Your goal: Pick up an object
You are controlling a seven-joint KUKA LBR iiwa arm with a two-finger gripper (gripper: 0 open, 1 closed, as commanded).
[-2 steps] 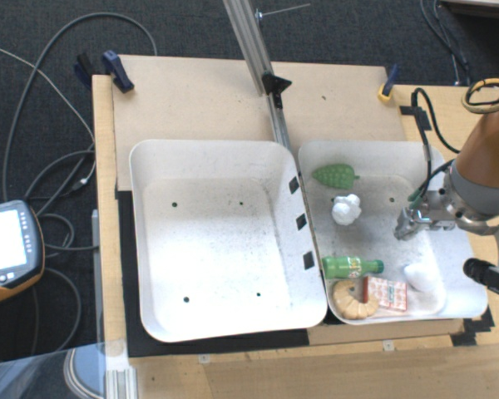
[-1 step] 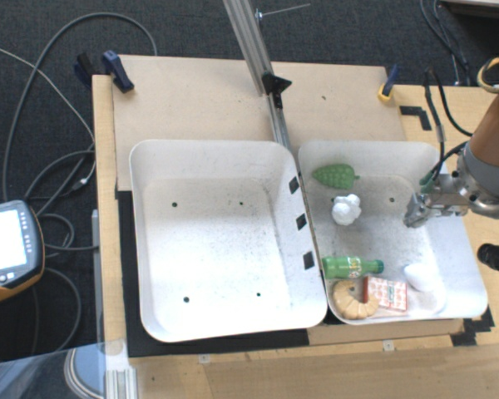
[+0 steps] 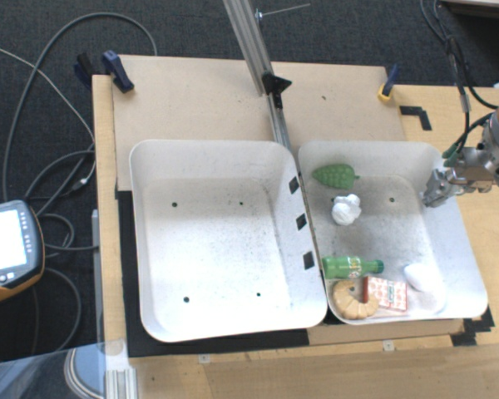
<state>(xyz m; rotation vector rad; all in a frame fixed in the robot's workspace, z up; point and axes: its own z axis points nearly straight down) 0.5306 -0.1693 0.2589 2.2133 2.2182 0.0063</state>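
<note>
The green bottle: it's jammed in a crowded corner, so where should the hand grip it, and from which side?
Probably from above, across the middle of the green bottle, which lies flat. The bagel and red packet crowd its near side, so the hand should keep its fingers off those.

green leaf (image 3: 334,174), white lump (image 3: 345,210), green bottle (image 3: 352,266), right bin (image 3: 449,248)
</note>
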